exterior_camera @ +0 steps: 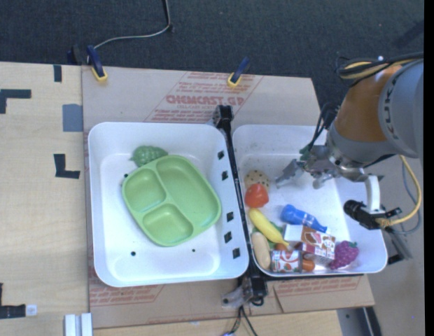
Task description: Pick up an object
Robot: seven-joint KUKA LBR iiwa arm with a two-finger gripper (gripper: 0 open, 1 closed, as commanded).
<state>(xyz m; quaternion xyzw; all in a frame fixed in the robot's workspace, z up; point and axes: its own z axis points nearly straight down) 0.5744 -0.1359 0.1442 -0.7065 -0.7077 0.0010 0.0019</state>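
- Right now your gripper (303, 174) hangs over the upper part of the right bin (357, 268), with the grey arm (406, 117) and its orange band (360, 107) coming in from the right.
- You can see the two fingers (285, 175) splayed apart, with only bare white bin floor under them and nothing between them.
- Just below and left of that fingertip, a beige round toy (256, 178) lies against the bin's left wall, and a red tomato (257, 196) touches it from below.
- Under the tomato, your yellow banana (266, 225) runs slantwise down to the right, with a tan bread-like piece (260, 244) tucked beneath it.
- A blue bottle (303, 217) lies tilted in the middle of the bin, near the gripper but clear of it.
- Below the bottle, small printed cartons (308, 247) crowd together, and a purple bunch of grapes (345, 253) sits at the lower right corner, touching them.
- Over in the left bin (105, 257), a green divided tray (172, 199) lies at a slant, and a darker green leafy toy (148, 154) pokes out at its upper left edge.
- Both bins rest on a cardboard sheet (196, 100), held by two yellow clamps (238, 79) along its far edge.
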